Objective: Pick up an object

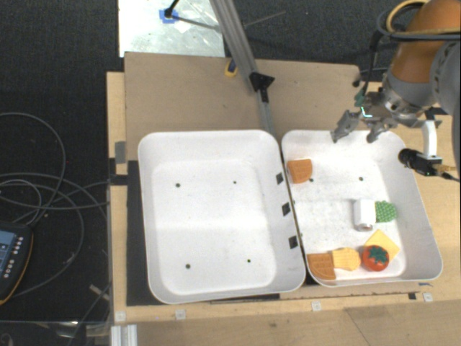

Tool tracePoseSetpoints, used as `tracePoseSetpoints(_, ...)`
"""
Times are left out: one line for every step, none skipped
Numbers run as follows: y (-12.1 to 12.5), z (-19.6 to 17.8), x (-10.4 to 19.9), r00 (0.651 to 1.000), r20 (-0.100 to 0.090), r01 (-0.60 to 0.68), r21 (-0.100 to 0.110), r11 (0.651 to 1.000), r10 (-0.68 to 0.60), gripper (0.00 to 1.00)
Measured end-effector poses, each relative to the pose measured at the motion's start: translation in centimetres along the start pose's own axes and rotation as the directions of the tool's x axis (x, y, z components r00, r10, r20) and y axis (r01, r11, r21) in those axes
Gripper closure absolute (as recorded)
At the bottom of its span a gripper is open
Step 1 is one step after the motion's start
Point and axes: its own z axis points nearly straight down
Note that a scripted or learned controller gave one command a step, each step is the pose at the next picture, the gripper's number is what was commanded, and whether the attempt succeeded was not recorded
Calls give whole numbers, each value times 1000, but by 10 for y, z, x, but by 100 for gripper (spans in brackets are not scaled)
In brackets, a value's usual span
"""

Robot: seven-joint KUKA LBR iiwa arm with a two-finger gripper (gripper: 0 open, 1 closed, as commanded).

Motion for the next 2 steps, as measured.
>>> tracePoseSetpoints(1,-3,0,1000,2,2,-4,1000,-2,0)
tracePoseSetpoints(8,41,3,1000,1,2,-2,1000,-2,0)
